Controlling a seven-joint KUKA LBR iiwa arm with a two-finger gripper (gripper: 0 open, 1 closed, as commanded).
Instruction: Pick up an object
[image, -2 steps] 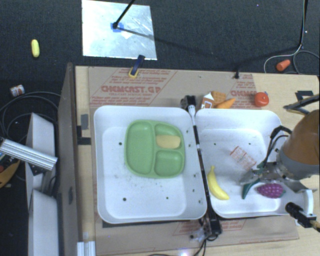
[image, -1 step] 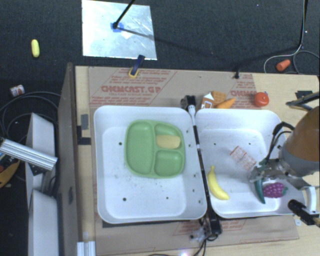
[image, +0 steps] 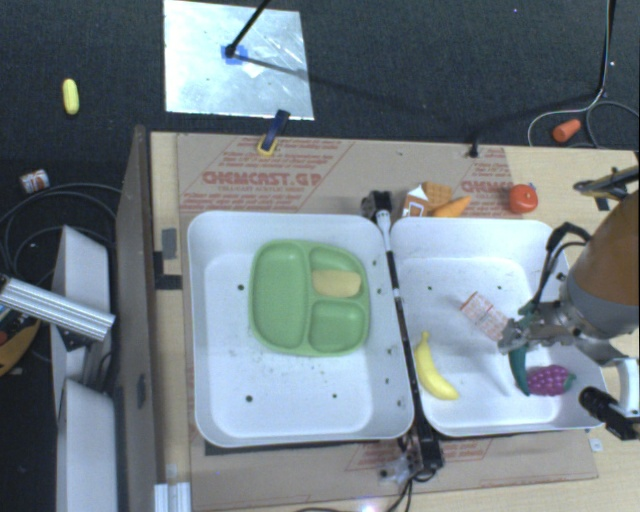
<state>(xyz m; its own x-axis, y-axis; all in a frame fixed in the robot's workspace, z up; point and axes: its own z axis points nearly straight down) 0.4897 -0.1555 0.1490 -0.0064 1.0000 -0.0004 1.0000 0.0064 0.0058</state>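
The right bin (image: 450, 265) holds a yellow banana (image: 432, 368) at its front left. A clear, pinkish packet (image: 485, 313) lies near its middle. A bunch of purple grapes (image: 547, 379) and a dark green piece (image: 521, 373) lie together at the front right. My gripper (image: 517, 338) hangs low over the right bin's right side, just above the green piece and right of the packet. I see nothing clearly held in it. The arm's orange band (image: 610, 265) rises behind it on the right.
The left bin (image: 230, 385) holds a green divided plate (image: 280, 295) with a yellow food item (image: 336, 283) in its upper right compartment. Behind the bins, an orange carrot (image: 450, 207) and a red tomato (image: 522, 198) lie on the cardboard. A cable runs along the divider between the bins.
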